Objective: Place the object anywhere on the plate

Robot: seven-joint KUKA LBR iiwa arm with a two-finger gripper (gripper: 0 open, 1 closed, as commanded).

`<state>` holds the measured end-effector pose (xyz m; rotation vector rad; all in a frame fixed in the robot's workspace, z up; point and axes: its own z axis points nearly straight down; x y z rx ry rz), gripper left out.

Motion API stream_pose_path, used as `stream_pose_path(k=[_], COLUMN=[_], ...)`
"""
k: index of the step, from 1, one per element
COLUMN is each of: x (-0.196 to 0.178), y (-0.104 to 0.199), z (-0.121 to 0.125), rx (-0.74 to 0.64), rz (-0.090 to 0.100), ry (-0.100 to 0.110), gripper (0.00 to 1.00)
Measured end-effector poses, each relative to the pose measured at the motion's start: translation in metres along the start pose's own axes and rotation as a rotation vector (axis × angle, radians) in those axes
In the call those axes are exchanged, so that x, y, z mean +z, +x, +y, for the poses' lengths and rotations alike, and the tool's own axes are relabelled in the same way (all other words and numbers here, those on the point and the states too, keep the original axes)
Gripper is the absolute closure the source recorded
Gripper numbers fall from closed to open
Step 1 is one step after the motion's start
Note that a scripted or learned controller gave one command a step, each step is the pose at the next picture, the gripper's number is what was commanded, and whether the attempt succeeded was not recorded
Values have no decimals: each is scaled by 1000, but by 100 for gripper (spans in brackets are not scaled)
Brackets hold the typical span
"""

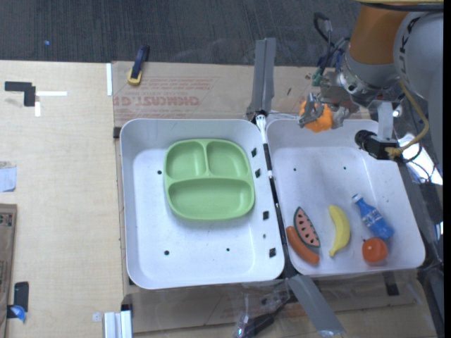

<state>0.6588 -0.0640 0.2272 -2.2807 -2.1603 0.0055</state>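
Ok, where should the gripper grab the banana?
Probably across the banana's middle, coming straight down. It lies flat, running lengthwise up the bin, with gaps beside it toward the watermelon slice and bottle for the fingers.

the bench point(56, 189) is pale wood, with a brown cardboard sheet point(190, 94) across its far side. directly on it, touching that sheet's near edge, sit the left bin point(141, 252) and, just right of it, the right bin point(405, 255). a yellow-and-blue clamp point(138, 65) lies at the sheet's far left corner.
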Motion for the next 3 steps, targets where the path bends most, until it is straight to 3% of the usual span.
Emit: stream_pose_path(k=[1, 2, 3], x=[37, 37, 36], y=[48, 124, 123], z=[-103, -54, -53], rx=[-126, -178, -178], rz=[2, 1, 1], ry=[1, 1, 0], gripper=[100, 100, 0])
